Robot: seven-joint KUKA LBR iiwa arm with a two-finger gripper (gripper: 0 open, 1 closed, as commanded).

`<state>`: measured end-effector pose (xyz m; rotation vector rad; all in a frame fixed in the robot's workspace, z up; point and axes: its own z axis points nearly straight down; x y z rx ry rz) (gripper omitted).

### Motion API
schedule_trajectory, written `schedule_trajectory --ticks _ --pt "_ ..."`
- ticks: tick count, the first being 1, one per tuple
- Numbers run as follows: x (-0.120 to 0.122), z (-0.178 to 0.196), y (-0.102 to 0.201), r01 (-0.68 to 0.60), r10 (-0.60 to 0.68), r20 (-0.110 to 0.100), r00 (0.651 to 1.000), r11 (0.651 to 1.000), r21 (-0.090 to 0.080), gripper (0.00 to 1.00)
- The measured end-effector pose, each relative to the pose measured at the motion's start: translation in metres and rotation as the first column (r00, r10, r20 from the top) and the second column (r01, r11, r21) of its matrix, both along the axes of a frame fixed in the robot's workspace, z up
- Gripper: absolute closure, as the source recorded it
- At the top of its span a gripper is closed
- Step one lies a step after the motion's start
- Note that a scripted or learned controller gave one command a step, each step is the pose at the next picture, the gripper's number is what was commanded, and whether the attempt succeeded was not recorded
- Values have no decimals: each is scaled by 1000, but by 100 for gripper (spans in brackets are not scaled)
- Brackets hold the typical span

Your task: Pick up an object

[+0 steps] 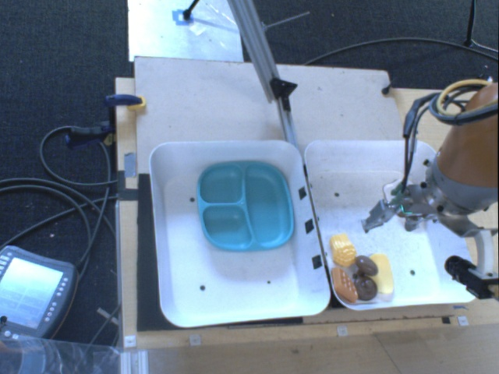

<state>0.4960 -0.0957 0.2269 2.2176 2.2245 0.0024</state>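
Two shallow white bins are being viewed from above at a slant. The left bin (179,287) is being occupied by a teal divided plate (245,206) lying flat near its middle. The right bin (351,170) is being entered from the right by the grey and orange arm (468,150), with the gripper (380,215) being held over the bin's middle, its tip directed toward the divider between the bins. Nothing is being seen between its fingers; whether they are parted or closed cannot be told at this size and angle.

The candidate objects are being kept in a tight cluster in the near left corner of the right bin: a yellow corn-like piece (343,249), a dark brown round piece (366,267) with a second dark piece just below it, an orange-brown piece (344,284) and a pale yellow block (382,273), all touching or nearly so. The cluster is lying toward the camera from the gripper and slightly to its right in the view, near but apart. The orange-brown piece's long axis is running roughly along the divider. By judgement, a descent toward the near corner is being called for, with crowding and the bin wall likely hindering a clean grasp.
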Motion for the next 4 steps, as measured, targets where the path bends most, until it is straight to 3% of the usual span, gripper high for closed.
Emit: schedule_trajectory --ticks 1,2,3,4 --pt "0 0 0 2 -2 1 1000 1000 0 0" --pt "-5 -62 -1 3 -3 -7 1000 1000 0 0" --pt "5 -116 -3 3 -3 -2 1000 1000 0 0" --pt "9 -131 -1 0 0 6 1000 1000 4 0"
